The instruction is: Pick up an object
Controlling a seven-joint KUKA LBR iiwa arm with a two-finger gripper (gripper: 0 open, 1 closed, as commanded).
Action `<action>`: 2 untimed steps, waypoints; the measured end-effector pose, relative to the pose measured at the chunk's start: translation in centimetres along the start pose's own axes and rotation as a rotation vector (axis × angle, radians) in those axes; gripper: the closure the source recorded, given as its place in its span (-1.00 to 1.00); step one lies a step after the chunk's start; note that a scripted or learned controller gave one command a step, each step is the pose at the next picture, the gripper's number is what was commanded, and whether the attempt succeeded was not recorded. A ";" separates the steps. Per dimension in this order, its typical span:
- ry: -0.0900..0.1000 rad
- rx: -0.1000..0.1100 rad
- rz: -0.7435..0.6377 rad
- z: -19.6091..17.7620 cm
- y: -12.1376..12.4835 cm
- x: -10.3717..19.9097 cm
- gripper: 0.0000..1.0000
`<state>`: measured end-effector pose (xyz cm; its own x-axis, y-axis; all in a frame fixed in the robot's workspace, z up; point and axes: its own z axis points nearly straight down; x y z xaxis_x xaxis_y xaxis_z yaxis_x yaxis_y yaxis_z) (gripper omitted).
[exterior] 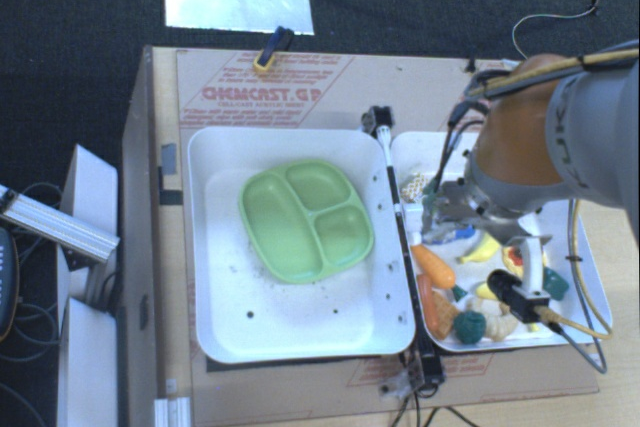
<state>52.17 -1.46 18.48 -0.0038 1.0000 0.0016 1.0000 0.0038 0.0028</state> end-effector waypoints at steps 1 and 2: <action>-0.001 0.001 0.001 0.0 0.0 -0.1 -1.00; -0.002 -0.004 0.003 8.0 0.6 -7.3 -1.00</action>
<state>52.87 -8.74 10.46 -0.0007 1.0000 -0.0002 1.0000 0.0007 0.0066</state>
